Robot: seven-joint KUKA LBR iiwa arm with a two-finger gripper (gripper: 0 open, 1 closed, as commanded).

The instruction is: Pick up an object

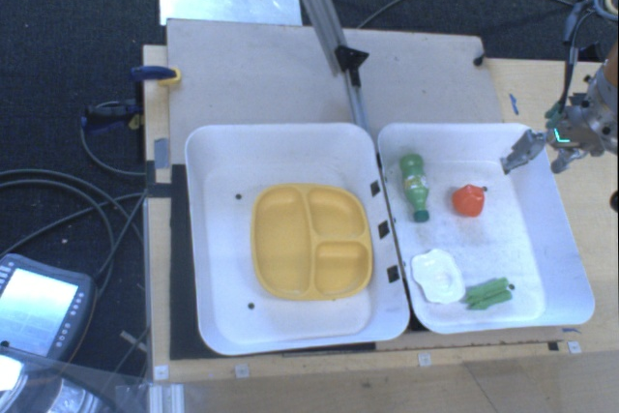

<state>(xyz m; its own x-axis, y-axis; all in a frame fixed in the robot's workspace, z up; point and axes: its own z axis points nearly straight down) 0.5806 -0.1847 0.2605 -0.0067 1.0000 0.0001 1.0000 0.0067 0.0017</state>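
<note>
Red and round, the tomato point(468, 199) sits in the right bin point(551, 237), in its upper middle, well apart from its neighbours and nearest to the gripper point(542, 153), so it looks the easiest thing to take. The gripper hangs over the bin's upper right rim, its two fingers spread apart with nothing between them. To do the pick well, I would judge it best to bring the fingers straight above the tomato, centre them on it, and go down until they straddle its widest part before closing; a round, smooth thing is likely to roll or squirt out if caught off-centre or too high.

Left of the tomato lies a green bottle point(415, 187), pointing up and down the bin near the left wall. Below, towards the front, a white dish point(438, 275) rests just beside a green bean pod point(488, 293). These two lie flat and close together, so they would likely be harder to grip cleanly.

The left bin point(213, 237) holds a yellow divided tray point(311, 240), well away from the job
</note>
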